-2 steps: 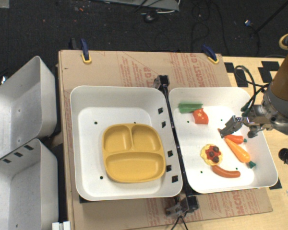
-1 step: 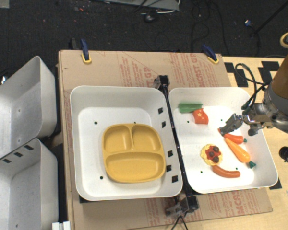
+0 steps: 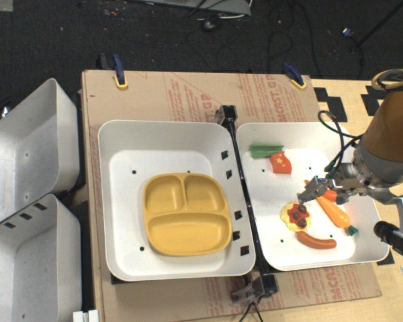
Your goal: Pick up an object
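Note:
The right bin [image 3: 302,134] holds several toy foods: a green piece [image 3: 266,151] and a red strawberry-like piece [image 3: 281,162] near the back, a yellow slice with red and dark toppings [image 3: 295,217], an orange carrot [image 3: 333,212] and a red sausage [image 3: 316,241] near the front. My gripper [image 3: 314,190] reaches in from the right and hangs low over the bin, just above the carrot's near end and right of the yellow slice. I see nothing held in it.
The left bin [image 3: 114,180] bears a yellow divided plate [image 3: 187,214]. A black divider [image 3: 238,180] runs between the bins. Two white containers [image 3: 27,153] stand at the far left. The arm's body [image 3: 389,139] looms over the right bin's right edge.

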Tool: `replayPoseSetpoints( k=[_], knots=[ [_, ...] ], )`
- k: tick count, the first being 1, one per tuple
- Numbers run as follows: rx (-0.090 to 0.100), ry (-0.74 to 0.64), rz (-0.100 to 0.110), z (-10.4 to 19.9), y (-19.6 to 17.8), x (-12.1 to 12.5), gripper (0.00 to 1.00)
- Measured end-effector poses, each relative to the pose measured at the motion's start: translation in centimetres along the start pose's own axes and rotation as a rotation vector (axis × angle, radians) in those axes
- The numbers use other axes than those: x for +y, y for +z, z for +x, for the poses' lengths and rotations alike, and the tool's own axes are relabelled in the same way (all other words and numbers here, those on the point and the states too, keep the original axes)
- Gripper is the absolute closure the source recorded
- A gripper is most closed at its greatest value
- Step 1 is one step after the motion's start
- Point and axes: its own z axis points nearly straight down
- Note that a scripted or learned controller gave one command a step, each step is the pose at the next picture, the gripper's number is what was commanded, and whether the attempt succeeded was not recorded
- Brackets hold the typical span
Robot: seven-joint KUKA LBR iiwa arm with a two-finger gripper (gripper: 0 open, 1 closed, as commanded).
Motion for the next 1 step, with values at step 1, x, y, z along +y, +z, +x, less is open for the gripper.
replayPoseSetpoints(
  k=[1],
  knots=[
    [0.001, -0.001, -0.001, 0.63, 5.20, -0.87, 0.00]
  ],
)
